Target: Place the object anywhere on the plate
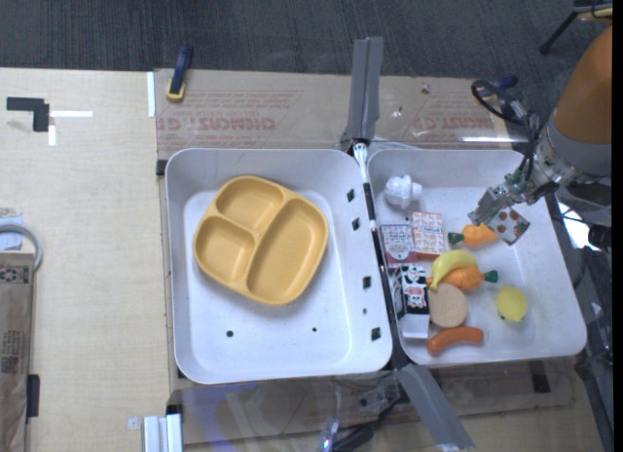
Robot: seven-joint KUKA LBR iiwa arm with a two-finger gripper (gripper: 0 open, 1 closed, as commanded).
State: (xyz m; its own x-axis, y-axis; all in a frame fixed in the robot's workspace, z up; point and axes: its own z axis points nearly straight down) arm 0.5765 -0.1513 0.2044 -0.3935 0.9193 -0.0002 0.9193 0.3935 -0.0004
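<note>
A yellow plate with three compartments lies in the left bin with nothing on it. My gripper hangs low over the far right part of the right bin, reaching in from the right. Its fingers are open and spread, and nothing shows between them. A small orange carrot lies just below and left of the fingertips, close to them. I cannot tell whether it touches them.
The right bin also holds a white crumpled item, pink packets, a banana, an orange piece, a lemon, a brown disc, a sausage and a cow-patterned carton. A divider separates the bins.
</note>
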